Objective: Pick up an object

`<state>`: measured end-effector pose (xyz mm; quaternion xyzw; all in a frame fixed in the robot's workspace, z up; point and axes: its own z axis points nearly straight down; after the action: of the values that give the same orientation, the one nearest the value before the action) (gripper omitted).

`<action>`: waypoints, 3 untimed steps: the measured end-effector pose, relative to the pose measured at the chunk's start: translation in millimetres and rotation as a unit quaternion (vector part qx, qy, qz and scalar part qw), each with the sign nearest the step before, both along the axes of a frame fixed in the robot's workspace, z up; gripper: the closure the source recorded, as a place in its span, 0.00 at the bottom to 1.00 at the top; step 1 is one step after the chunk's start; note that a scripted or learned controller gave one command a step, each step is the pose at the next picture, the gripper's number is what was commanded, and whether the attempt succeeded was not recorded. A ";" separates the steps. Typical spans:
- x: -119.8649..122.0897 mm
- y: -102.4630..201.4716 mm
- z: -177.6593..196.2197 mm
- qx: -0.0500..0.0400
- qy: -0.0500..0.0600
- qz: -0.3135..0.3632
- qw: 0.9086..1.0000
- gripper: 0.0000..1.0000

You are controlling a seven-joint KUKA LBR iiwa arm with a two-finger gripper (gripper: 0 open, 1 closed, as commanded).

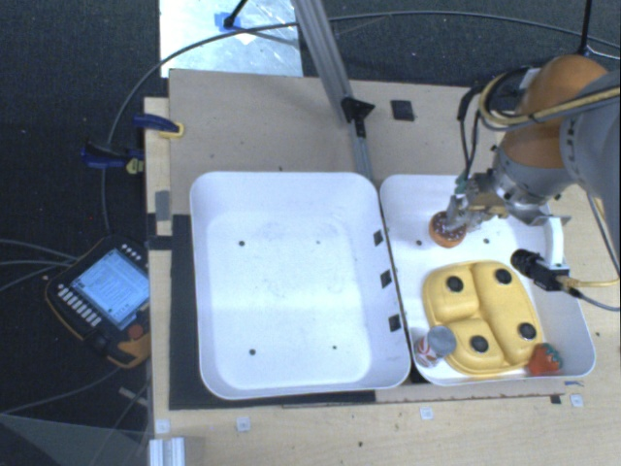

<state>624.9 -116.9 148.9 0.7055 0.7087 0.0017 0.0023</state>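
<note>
Bins sit side by side on the counter [291, 124]: the left bin [209, 357], then the right bin [408, 197] holding a small brown round object [446, 231], with the hand [460, 214] directly over it, touching; its grip cannot be made out. A yellow tray [480, 309] lies nearer the camera.

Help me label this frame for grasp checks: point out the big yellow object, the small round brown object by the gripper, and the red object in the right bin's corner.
yellow object [482, 316], camera view, its middle top.
brown object [446, 230], camera view, its centre.
red object [544, 359], camera view, its middle.
</note>
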 end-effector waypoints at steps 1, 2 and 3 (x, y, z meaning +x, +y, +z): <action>1.6 -3.4 44.5 0.000 -0.001 0.000 1.000 1.00; -1.3 -4.6 108.8 0.000 -0.002 0.000 1.000 1.00; -27.6 42.6 107.4 0.001 0.003 0.002 1.000 1.00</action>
<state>597.2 -74.4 256.2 0.7041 0.7101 0.0007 -0.0003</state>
